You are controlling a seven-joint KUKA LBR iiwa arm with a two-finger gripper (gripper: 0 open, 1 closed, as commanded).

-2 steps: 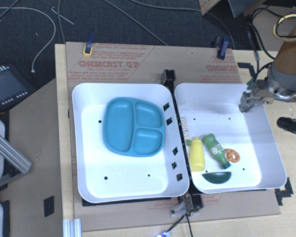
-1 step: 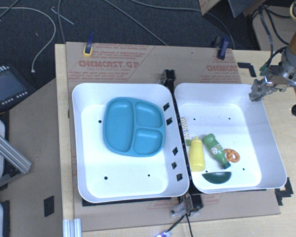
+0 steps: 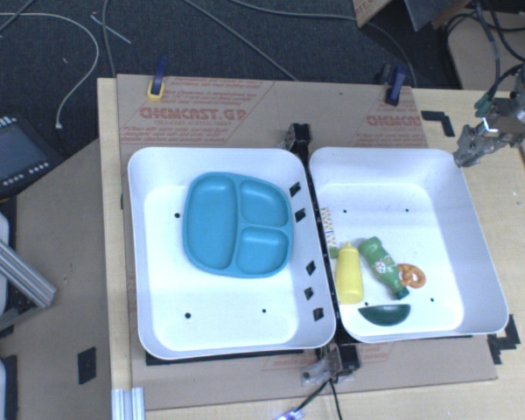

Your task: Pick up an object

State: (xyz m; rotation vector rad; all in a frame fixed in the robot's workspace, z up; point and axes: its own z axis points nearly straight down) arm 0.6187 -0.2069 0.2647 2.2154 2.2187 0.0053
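the gripper (image 3: 474, 143) sits at the far right edge of the bench, outside the upper right corner of the right bin (image 3: 446, 178), and i cannot tell how it is set. a yellow bottle (image 3: 348, 272) with a narrow top lies lengthwise in that bin's lower left part, with a green bottle (image 3: 381, 264) just beside it at a slant, an orange pretzel-like piece (image 3: 411, 276) by that one's lower end, and a dark green bowl (image 3: 385, 313) below them. the left bin (image 3: 157, 304) holds a blue divided plate (image 3: 238, 224) with three compartments.
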